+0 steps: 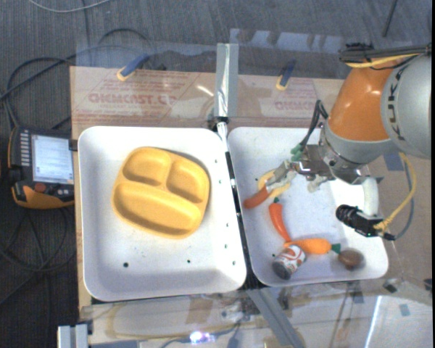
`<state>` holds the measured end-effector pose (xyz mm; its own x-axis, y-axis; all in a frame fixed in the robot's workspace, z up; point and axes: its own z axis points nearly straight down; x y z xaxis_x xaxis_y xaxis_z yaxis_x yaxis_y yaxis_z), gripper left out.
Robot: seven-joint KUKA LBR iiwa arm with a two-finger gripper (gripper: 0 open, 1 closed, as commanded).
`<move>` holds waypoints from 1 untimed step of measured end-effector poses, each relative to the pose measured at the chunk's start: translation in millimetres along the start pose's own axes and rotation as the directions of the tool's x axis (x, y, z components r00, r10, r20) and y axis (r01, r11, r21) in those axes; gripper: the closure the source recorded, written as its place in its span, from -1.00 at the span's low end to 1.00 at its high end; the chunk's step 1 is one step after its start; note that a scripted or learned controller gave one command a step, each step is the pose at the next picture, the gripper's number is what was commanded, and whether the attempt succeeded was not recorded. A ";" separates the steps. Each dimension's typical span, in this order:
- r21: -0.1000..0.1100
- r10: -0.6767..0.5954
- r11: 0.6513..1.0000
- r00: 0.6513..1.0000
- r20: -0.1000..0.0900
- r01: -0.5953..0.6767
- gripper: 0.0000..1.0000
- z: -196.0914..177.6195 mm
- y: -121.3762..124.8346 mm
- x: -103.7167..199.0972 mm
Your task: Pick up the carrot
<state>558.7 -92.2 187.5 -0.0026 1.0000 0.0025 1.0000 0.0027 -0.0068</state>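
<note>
Jaws of the gripper (275, 181) stood apart, the two pale fingers pointing left over the right bin, with nothing plainly between them. Whether the near fingertip touched the carrot beside it could not be told.

At the far left, off the bench, lay a pendant (43, 167) with a lit screen. The left bin (87, 216) held a yellow dish (162, 191) with three hollows, set near its middle. A metal rail (225, 78) ran along the seam between the bins at their far end.

The right bin (268, 147) held three carrots. The left carrot (256, 199) lay slanted by the bin's left wall, its right end just at the fingertips. The middle carrot (278, 221) lay just nearer, pointing far to near. The right carrot (315, 246) lay crosswise near the near wall, with a red and white toy (290, 256) touching its left end and a brown lump (350, 258) just beside its right end. The arm (362, 107) reached in from the right, its orange band over the bin's far right corner.
</note>
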 end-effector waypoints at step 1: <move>0.001 0.000 1.000 1.000 0.004 0.000 -1.00 82.3 48.5 -26.6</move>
<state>606.8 -118.5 104.7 -0.0029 1.0000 -0.0019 1.0000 0.0029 -0.0076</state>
